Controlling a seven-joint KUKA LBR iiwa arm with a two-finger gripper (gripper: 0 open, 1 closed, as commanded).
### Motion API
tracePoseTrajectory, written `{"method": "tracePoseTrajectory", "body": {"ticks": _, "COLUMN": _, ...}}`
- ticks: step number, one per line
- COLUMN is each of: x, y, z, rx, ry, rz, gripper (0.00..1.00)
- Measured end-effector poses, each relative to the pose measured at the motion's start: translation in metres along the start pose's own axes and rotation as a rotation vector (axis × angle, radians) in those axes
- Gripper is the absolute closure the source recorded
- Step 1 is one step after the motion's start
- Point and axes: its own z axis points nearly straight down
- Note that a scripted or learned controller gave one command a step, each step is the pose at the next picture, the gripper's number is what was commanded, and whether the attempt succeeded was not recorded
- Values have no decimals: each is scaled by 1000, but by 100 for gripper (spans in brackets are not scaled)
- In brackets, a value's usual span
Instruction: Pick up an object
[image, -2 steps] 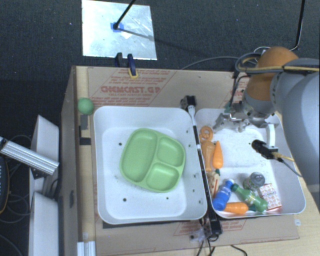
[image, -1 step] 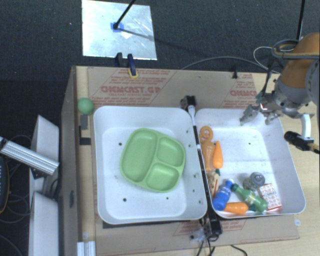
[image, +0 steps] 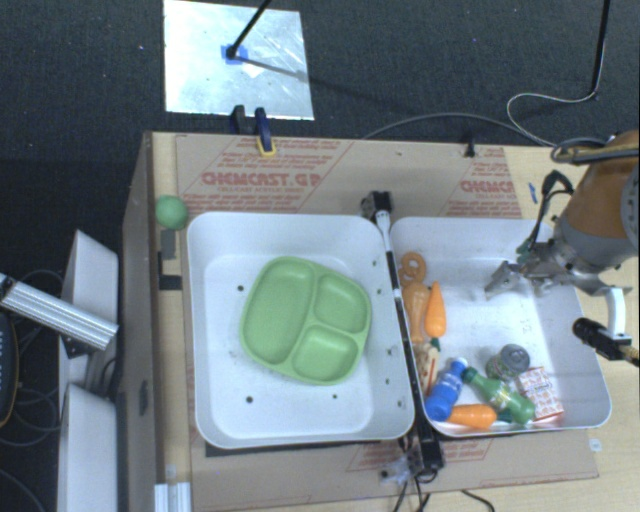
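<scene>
Upright-lying, carrot (image: 436, 311) points away from camera.

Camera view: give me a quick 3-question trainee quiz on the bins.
1. True or false: the green tray lies in the left bin.
2. Which bin does the claw hover over? A) left B) right
3. Fill in: the blue bottle lies in the right bin's ____ corner, near or far from the camera.

Key: 1 true; 2 B; 3 near.
</scene>
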Motion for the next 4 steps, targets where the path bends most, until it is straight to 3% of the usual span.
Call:
{"method": "tracePoseTrajectory", "body": {"ticks": 1, "x": 2, "y": 66, "z": 15, "rx": 0, "ry": 3, "rz": -2, "gripper": 0}}
{"method": "tracePoseTrajectory", "body": {"ticks": 2, "x": 0, "y": -2, "z": 16, "rx": -1, "ry": 0, "rz": -1, "gripper": 0}}
{"method": "tracePoseTrajectory", "body": {"ticks": 3, "x": 101, "y": 37, "z": 15, "rx": -3, "ry": 2, "rz": -3, "gripper": 0}}
{"method": "tracePoseTrajectory", "body": {"ticks": 4, "x": 75, "y": -14, "z": 16, "rx": -1, "ry": 0, "rz": 0, "gripper": 0}}
